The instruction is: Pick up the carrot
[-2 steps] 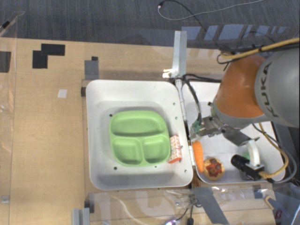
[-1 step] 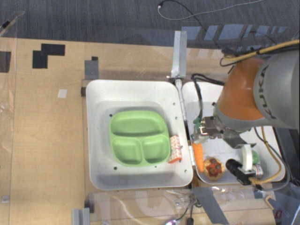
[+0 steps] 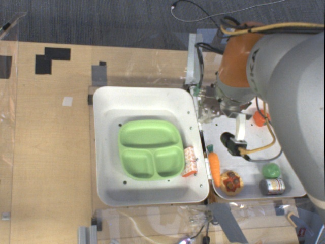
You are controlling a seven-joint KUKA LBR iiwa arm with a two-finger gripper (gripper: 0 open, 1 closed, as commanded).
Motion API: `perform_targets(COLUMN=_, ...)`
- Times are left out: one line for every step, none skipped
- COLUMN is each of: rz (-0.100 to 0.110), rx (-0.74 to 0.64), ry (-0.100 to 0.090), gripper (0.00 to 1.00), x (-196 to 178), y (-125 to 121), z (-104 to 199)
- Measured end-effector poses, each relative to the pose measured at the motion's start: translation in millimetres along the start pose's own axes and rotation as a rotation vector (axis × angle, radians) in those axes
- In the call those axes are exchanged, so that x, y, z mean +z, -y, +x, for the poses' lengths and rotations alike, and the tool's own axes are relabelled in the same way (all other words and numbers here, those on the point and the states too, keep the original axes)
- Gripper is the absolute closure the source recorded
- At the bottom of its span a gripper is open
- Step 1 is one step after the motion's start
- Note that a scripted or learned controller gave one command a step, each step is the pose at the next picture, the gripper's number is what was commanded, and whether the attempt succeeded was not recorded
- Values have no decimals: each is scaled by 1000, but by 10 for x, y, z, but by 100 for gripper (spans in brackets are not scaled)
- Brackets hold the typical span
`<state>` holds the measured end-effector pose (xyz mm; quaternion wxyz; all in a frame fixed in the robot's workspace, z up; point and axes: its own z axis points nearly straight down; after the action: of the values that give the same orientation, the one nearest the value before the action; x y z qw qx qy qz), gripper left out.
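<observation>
The carrot (image 3: 215, 168) is orange with a small green tip. It lies lengthwise against the left wall of the right bin (image 3: 292, 179), toward the front. My gripper (image 3: 206, 110) hangs over the back left corner of that bin, near the divide between the two bins and well behind the carrot. The grey arm with its orange band (image 3: 236, 65) covers much of the right bin's back part.
Close to the carrot's right lies a round red-and-yellow food piece (image 3: 231, 182). A green item (image 3: 271, 170), a can (image 3: 273, 186) and a small orange item (image 3: 260, 118) sit further right. The left bin (image 3: 106, 136) holds a green divided plate (image 3: 151, 149) and a red-and-white piece (image 3: 190, 161).
</observation>
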<state>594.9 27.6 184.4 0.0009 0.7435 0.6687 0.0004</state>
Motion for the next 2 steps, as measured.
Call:
perform_targets(rz=-5, rx=143, ry=-1, gripper=100, x=-1735, y=-748, z=-391)
perform_targets(rz=2, rx=462, ry=0, gripper=100, x=0, y=-382, z=-102)
